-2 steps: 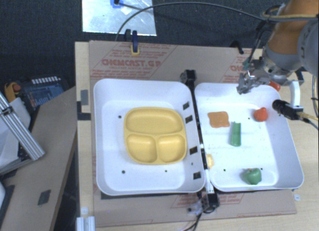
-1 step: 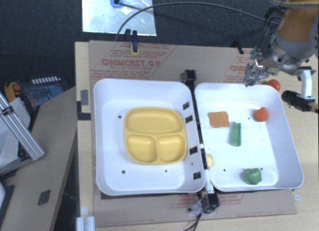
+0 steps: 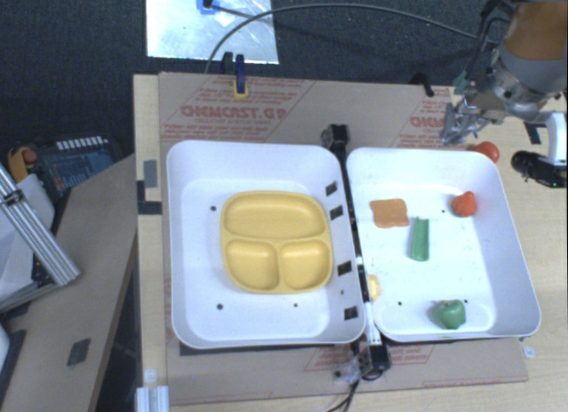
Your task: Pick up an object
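Observation:
The right white bin [image 3: 510,250] holds an orange flat piece [image 3: 389,213], a green stick [image 3: 419,239], a red-orange round piece [image 3: 464,203] and a green pepper-like piece [image 3: 449,314]. Another red round piece [image 3: 485,151] lies just outside that bin's far right corner. My gripper [image 3: 457,126] hangs above the bin's far edge, up and left of that outside piece, with nothing seen in it. A small yellow bit [image 3: 373,288] sits at the divide between the bins.
The left white bin [image 3: 191,250] carries a yellow three-compartment tray [image 3: 275,240]. Black clips [image 3: 337,135] mark the seam between bins. A shiny metal sheet [image 3: 213,11] lies at the back, and grey equipment [image 3: 35,224] stands at the left.

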`<state>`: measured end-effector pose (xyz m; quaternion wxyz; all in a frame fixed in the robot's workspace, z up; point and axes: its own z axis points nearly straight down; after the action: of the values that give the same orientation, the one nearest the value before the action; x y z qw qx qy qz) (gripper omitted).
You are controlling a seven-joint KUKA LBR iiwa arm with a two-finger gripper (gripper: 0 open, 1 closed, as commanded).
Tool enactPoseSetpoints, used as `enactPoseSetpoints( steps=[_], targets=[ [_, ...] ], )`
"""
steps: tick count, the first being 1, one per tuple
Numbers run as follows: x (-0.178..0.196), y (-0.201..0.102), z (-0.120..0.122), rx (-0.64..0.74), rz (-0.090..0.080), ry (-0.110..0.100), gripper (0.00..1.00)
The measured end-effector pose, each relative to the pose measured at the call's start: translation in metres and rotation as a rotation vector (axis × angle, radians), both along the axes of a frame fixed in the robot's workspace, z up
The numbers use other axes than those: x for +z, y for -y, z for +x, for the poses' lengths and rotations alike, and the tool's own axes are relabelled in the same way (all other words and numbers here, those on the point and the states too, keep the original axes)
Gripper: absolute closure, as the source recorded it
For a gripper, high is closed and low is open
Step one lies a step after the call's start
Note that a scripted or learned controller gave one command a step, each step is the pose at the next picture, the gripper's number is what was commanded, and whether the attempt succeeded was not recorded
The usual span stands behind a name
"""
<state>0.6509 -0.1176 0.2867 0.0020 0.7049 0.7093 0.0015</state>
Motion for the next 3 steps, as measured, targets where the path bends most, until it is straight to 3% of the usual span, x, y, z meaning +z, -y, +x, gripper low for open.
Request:
enactPoseSetpoints(
  steps=[3],
  targets=[
    [-0.006,-0.161,0.0,0.004,0.003,-0.004,1.0]
  ],
)
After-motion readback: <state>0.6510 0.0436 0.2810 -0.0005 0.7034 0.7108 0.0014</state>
